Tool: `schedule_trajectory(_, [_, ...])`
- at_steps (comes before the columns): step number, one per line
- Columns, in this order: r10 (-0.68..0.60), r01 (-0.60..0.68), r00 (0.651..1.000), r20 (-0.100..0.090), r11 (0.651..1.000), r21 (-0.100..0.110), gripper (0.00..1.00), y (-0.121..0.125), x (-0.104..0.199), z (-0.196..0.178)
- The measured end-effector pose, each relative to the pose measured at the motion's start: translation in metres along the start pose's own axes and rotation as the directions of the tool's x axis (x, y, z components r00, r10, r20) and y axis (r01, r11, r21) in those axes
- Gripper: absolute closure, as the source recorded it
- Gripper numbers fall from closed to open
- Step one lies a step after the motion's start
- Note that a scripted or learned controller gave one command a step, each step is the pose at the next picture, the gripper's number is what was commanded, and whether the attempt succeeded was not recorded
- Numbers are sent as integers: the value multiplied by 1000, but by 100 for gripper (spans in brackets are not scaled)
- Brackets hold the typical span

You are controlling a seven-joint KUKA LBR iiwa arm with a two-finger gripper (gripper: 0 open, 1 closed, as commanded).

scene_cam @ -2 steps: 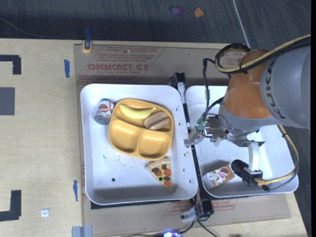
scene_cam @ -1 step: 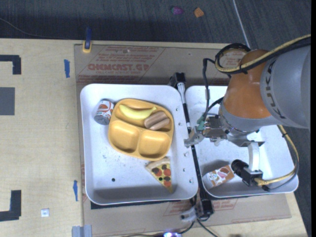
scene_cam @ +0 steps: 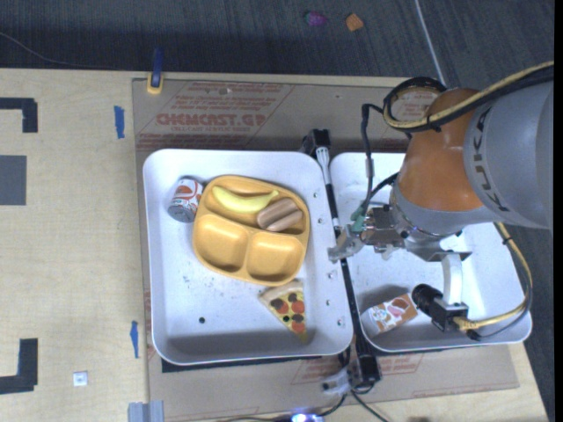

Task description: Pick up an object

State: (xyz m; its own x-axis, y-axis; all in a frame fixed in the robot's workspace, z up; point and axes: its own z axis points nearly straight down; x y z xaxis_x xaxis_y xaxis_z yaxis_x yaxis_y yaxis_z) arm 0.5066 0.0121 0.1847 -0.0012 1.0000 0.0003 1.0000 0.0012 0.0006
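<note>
The hand [scene_cam: 344,246] hangs low at the left edge of the right bin [scene_cam: 493,280], right against the wall it shares with the left bin [scene_cam: 176,306], and from up here you simply cannot tell whether it is spread or pressed together; nothing shows in its grip. Closest to it is a toppled can [scene_cam: 390,315], lying on its side in the near left corner of that right bin, white and orange on the label with a brownish patch, just below the hand and apart from it. Over the wall, in the left bin, there's a pizza slice [scene_cam: 288,306] flat on the floor with dark toppings, point aimed up and left. Above that sits a yellow divided plate [scene_cam: 251,244], with a banana [scene_cam: 239,200] and a sausage [scene_cam: 280,215] in its top section. A soda can [scene_cam: 185,199], red and silver, touches the plate's upper left rim. Both bins rest on the pale tabletop [scene_cam: 70,236].
</note>
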Motion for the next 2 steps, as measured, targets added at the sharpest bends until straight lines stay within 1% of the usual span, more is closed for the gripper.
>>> schedule_trajectory(2, [0,0,1000,0,1000,0,0,0,0,0])
